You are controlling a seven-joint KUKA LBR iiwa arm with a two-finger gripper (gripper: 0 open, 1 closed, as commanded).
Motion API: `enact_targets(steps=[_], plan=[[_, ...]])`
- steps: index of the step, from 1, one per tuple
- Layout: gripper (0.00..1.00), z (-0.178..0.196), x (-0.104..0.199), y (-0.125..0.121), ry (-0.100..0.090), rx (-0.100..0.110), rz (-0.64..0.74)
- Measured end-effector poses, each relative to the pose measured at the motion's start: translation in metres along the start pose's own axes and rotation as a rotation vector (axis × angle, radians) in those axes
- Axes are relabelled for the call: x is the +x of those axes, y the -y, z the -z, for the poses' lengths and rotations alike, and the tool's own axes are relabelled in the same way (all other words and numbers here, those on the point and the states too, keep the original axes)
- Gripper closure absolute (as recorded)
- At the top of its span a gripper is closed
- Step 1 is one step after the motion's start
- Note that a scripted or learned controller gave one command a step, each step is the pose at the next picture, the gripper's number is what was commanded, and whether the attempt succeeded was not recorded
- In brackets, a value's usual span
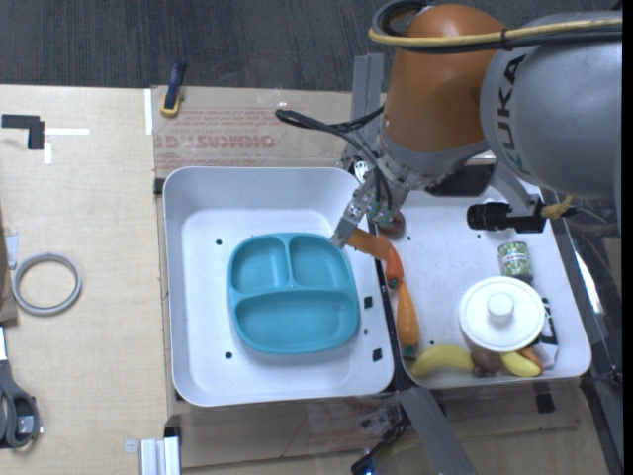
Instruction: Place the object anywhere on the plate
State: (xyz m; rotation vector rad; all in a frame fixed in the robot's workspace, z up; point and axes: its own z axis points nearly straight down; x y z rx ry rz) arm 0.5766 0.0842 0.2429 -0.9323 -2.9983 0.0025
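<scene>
A blue three-compartment plate lies in the middle of the left white bin. My gripper hangs just past the plate's upper right corner, over the rim between the two bins. It is shut on the upper end of an orange carrot. The carrot slants down to the right across the divider, so its lower end is over the right bin.
A second orange carrot lies along the divider in the right bin. Near it are a banana, a white lidded pot and a small green can. A grey ring and scissors lie on the bench at left.
</scene>
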Motion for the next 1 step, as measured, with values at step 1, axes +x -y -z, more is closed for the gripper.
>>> enact_targets(steps=[1], plan=[[0.0, 0.0, 0.0, 0.0, 0.0, 0.0, 0.0]])
